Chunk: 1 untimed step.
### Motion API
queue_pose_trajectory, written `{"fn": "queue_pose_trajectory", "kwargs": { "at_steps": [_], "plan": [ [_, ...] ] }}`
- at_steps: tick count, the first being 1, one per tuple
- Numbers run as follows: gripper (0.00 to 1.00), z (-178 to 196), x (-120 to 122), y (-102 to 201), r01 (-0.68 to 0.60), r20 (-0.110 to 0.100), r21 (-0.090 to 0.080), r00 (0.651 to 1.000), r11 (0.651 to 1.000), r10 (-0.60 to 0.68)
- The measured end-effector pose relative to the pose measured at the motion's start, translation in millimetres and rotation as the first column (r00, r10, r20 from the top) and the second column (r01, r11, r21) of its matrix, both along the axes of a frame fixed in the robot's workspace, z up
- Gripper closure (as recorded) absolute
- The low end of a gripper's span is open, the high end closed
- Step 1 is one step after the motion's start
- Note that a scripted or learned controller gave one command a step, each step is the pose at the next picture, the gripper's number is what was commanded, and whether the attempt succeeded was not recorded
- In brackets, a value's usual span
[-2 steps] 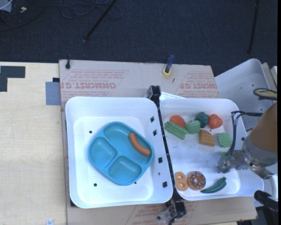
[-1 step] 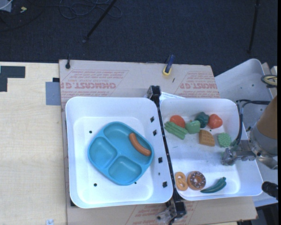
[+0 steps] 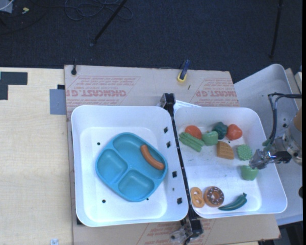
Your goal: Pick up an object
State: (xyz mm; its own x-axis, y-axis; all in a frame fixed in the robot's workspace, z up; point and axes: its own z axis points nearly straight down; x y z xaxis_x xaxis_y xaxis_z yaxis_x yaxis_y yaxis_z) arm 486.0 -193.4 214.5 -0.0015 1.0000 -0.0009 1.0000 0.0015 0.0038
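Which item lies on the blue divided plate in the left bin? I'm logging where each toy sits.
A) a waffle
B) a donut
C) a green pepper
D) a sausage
D: the orange sausage lies across the blue plate in the left bin.

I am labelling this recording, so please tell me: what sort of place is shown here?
Probably a robotics lab test bench, not a kitchen. Two shallow white plastic bins sit on brown cardboard, holding toy food such as a chocolate-glazed toy doughnut, and loose black cables lie on the dark floor.
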Motion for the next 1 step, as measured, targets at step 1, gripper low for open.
{"fn": "queue_pose_trajectory", "kwargs": {
  "at_steps": [1],
  "plan": [
    [1.00, 13.6, 0.3, -0.6, 0.000, -0.004, 0.002, 1.000, 1.000, 0.000]
  ]
}}
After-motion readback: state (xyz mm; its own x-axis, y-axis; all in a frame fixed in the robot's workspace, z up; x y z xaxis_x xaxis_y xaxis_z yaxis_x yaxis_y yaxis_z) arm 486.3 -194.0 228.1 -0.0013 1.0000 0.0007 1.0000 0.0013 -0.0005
